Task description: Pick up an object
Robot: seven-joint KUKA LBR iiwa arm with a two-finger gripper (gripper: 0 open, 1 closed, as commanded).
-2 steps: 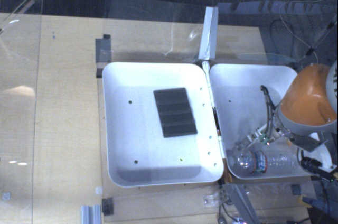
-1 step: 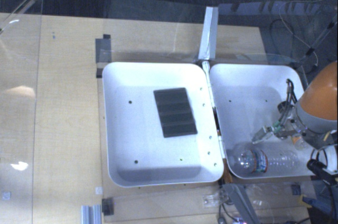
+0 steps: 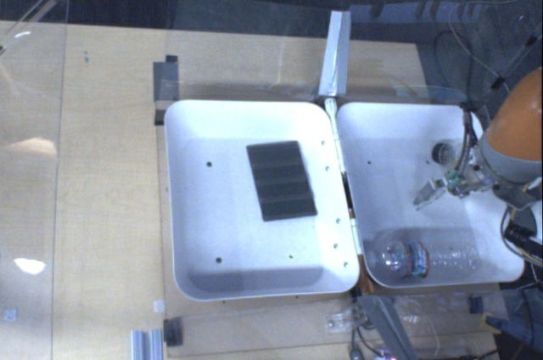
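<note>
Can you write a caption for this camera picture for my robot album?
Robot gripper hovers in the right bin above a clear bottle; a black ridged pad lies in the left bin.

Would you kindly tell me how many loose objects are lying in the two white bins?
2. A dark ridged rectangular pad lies in the left bin, and a clear plastic bottle lies on its side at the right bin's near edge. The arm may hide others.

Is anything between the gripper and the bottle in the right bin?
Nothing visible. The gripper hovers over bare white floor of the right bin; the bottle lies below it in the view, along the near wall.
</note>
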